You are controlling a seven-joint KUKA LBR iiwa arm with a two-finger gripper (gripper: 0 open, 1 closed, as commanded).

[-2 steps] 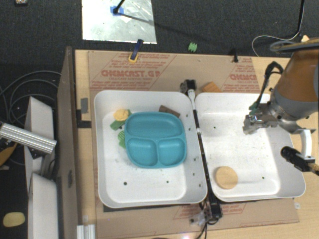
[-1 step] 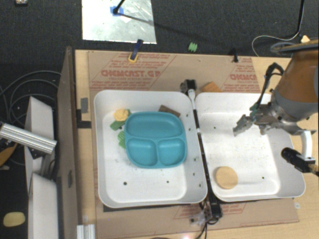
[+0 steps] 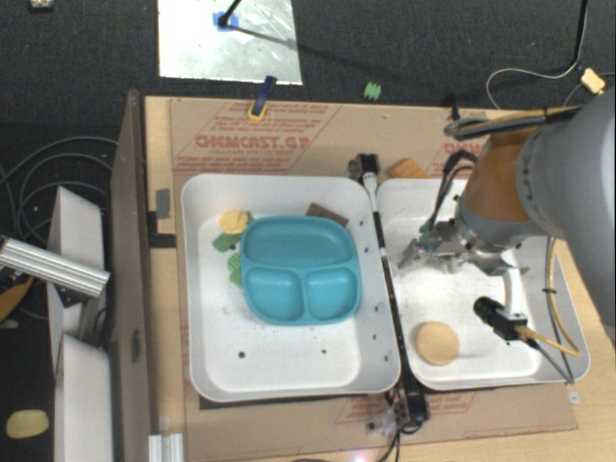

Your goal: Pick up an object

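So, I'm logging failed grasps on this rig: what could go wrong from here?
1. The gripper sits in the right bin, apart from the tan round object, which lies nearer the view's lower edge. Closing here would likely grab nothing.
2. That object looks rounded and may roll away if touched off-centre.
3. The gripper is close to the wall shared with the left bin, so a sideways move could strike it.

blue divided tray (image 3: 298, 269), tan ball (image 3: 437, 342), grey arm (image 3: 553, 176)
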